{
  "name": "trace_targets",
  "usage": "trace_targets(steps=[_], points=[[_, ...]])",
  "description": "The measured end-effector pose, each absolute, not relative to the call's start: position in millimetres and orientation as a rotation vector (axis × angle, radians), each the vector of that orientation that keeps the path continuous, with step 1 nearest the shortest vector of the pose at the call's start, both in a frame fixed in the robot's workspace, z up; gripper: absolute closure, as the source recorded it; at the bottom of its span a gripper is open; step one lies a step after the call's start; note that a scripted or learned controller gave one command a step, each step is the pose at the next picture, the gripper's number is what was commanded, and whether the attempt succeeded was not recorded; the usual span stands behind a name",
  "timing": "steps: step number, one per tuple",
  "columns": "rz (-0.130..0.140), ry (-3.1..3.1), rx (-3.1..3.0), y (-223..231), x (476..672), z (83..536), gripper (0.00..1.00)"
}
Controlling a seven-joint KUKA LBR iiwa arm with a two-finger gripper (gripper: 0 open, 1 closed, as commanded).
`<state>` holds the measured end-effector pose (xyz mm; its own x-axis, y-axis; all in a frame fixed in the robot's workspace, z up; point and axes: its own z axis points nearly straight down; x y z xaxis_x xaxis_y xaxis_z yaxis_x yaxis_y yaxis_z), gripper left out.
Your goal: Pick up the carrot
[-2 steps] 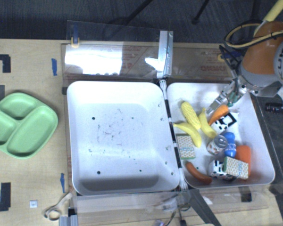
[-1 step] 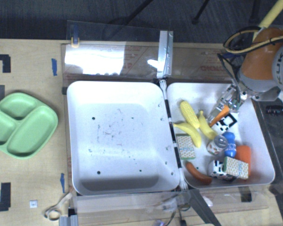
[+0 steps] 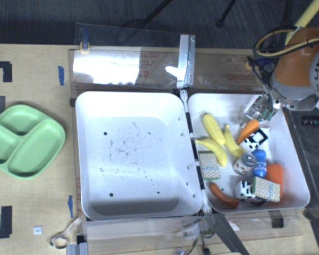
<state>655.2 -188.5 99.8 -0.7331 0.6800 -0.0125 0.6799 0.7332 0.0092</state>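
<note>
- Bench (image 3: 37, 62): pale wood, two white bins, green divided plate (image 3: 24, 141) at 9 o'clock.
- Carrot (image 3: 249, 128): right bin (image 3: 297, 163), 2 o'clock corner, beside corn cob (image 3: 213, 128).
- Gripper (image 3: 259, 110): just above carrot; finger state cannot be told.

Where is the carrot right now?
The carrot lies in the right-hand bin, near its upper part, just below the gripper and right of the bananas, with a black-and-white block beside it.
</note>
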Motion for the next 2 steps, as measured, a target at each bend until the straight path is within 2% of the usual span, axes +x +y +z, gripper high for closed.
trace_targets(steps=[1, 2], points=[[0.006, 2.913, 1.143, -188.6, 654.5, 99.3, 0.0], [0.002, 3.005, 0.903, -182.9, 629.2, 88.3, 0.0]])
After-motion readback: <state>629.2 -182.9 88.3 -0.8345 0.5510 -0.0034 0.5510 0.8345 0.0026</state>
